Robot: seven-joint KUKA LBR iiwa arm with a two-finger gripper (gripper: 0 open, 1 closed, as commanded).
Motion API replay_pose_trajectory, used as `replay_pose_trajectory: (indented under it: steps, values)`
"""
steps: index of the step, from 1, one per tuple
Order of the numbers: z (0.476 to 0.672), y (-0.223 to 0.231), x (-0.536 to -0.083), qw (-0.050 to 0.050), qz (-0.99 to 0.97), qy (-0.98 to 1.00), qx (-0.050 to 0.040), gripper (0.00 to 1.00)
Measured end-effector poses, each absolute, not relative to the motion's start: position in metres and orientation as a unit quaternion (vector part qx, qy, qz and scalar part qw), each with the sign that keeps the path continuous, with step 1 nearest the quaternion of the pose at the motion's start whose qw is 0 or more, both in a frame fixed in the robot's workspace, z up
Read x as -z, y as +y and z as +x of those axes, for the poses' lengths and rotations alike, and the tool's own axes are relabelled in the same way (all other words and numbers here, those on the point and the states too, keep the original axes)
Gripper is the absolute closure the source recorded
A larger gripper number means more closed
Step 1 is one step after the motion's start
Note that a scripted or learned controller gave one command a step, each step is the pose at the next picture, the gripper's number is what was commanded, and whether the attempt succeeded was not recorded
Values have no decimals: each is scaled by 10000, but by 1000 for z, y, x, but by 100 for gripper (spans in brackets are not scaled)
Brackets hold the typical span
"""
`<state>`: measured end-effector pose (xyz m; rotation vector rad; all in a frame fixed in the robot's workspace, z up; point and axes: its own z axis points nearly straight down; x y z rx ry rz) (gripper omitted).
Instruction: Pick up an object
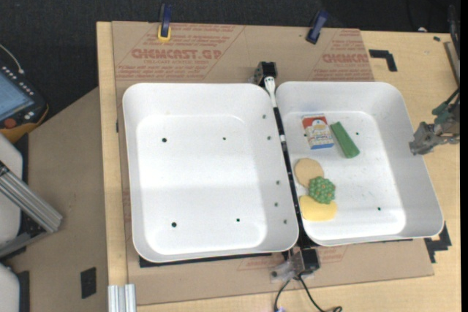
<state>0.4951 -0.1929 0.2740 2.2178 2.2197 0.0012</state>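
Observation:
The right bin (409,157) holds several small objects. A red, white and blue box (317,131) lies beside a green bar (344,139) near the bin's middle. Below them a tan round piece (308,170), a green knobbly item (321,189) and a yellow piece (319,210) sit close together and touching. My gripper (423,141) hangs at the far right, over the right bin's outer rim, well apart from all the objects and with nothing seen in it.
The left bin (139,157) lies beside the right one on a brown board (219,47). Blue clamps (165,22) (317,26) hold the board's far edge. A black clip (266,73) joins the bins at the back.

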Motion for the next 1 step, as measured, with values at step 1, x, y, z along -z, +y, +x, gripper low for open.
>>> replay_pose_trajectory:
  steps: [1]
  values:
    - [478,-111,-238,-37,7049,7093,7,100]
